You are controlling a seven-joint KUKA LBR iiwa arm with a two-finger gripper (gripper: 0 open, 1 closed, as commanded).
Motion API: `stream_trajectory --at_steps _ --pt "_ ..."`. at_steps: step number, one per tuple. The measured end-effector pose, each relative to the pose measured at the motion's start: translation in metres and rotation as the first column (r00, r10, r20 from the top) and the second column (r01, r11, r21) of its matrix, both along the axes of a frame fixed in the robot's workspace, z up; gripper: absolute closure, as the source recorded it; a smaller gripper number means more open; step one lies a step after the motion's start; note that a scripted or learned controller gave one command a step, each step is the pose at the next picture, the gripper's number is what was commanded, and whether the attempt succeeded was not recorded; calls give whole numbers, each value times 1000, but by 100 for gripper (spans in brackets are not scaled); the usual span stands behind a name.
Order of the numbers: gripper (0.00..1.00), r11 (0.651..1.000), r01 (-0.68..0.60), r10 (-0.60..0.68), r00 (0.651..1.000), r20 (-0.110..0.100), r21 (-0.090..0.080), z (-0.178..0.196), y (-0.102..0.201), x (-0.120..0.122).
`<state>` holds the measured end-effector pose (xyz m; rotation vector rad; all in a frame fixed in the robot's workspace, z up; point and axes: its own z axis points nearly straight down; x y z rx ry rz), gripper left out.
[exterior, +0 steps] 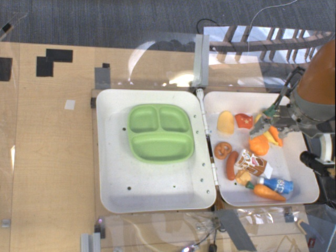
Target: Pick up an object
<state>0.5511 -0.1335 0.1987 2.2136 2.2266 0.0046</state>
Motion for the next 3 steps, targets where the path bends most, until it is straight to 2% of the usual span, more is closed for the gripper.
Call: stream_trajectory --at_steps 1,2,3 --pt "0 984 -180 180 984 1 -2 -99 -46 30" --pt "100 984 -180 180 984 9 -4 -87 -46 33" --pt "100 1000 -5 5 1000 3 -2 -32 -66 14"
